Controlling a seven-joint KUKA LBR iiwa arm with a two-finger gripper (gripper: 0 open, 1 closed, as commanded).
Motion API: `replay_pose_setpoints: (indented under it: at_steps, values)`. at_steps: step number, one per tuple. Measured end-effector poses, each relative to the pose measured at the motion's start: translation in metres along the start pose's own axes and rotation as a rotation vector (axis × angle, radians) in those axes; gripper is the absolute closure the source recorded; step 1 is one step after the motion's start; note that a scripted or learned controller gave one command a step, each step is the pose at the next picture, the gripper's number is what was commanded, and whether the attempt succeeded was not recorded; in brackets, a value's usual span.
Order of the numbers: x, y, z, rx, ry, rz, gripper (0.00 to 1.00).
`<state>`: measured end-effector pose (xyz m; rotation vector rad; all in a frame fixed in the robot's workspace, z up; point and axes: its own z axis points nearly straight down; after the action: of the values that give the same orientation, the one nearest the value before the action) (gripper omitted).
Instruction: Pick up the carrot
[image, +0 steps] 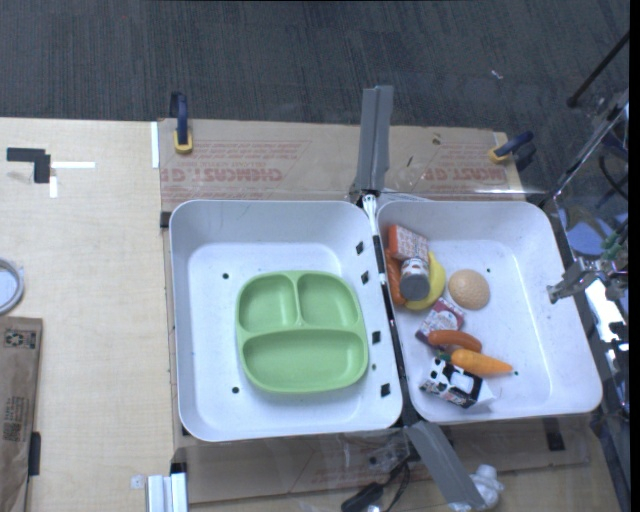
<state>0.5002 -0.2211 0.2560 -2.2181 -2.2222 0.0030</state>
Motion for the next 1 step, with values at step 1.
replay_pose_setpoints:
  at_steps: [1]
  values:
    - [0.0851, 0.0187, 0.0849, 0.000, 0.000, -0.059, 0.00]
